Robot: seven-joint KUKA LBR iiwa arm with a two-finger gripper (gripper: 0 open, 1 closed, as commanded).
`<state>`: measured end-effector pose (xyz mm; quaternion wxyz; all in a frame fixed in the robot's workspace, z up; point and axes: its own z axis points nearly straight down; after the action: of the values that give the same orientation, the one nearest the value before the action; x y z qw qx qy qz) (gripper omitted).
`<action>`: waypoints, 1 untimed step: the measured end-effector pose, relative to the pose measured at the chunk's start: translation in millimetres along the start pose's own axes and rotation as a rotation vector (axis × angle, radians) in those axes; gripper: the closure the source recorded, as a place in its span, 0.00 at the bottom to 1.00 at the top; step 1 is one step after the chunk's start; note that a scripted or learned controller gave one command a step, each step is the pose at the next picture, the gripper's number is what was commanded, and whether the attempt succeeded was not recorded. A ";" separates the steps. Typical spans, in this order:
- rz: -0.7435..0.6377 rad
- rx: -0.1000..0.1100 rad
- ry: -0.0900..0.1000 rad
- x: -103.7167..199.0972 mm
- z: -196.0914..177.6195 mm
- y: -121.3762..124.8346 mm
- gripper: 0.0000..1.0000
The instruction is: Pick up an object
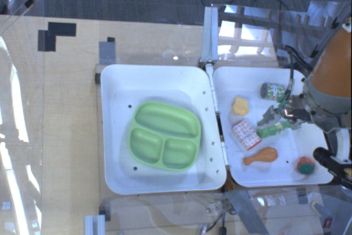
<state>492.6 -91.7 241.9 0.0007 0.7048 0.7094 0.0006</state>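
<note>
Camera view, from my remote seat: in the right bin (316, 176), right of the frame's centre, the pincer (273, 118) sits low over a green object (273, 130) that lies slanted, just beside and partly under the grey fingers. I cannot tell whether the pincer is spread or pressed together, nor whether it has that green object between its tips; the parts blur into each other there.

Just left of it lies a small box with a red and white pattern (245, 135), tilted, close to the bin's left wall. Above that box I see a yellow piece (240, 105). Below the green object rests a toy drumstick (261, 156), orange-brown, its thin end pointing left. Toward the bin's upper edge lies a dark green can (272, 91) on its side. In the lower right corner of the bin there is a small round thing, orange with green (305, 165).

The arm (333, 71) comes in from the right edge, its orange band above the grey wrist.

The left bin (115, 173) holds a light green divided plate (165, 135), three compartments, lying flat near the middle. Both bins rest on the pale wooden tabletop (55, 135).
</note>
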 end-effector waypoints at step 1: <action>-0.063 0.001 0.001 -9.4 84.8 42.8 0.00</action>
<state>535.7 -100.8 157.3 0.0000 0.6820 0.7313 0.0004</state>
